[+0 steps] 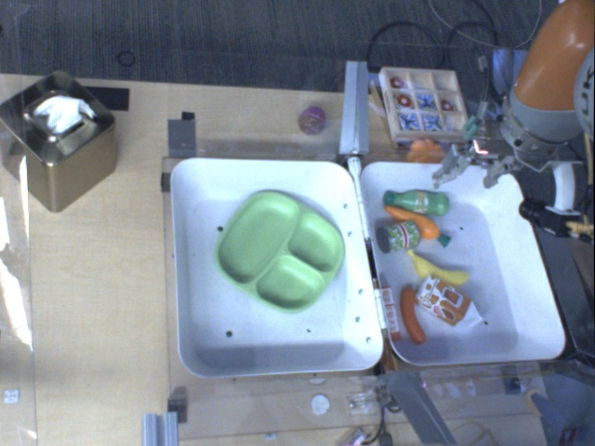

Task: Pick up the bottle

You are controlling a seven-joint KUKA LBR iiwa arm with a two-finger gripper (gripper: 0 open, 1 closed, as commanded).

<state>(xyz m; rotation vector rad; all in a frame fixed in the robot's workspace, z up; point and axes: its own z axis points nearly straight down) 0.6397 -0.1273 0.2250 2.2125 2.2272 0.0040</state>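
Note:
A green bottle (416,202) lies on its side at the far end of the right bin (521,277), its cap pointing left. It touches an orange carrot (415,221) just in front of it. My gripper (472,169) hovers over the bin's far rim, up and to the right of the bottle and apart from it. The two fingers (451,170) are spread, and nothing sits between them.
The right bin also holds a small green-labelled can (398,238), a banana (441,270), a sausage (412,314) and a carton (444,302). A green divided plate (282,248) lies in the left bin (195,314). Behind the bins stands a tile box (420,103).

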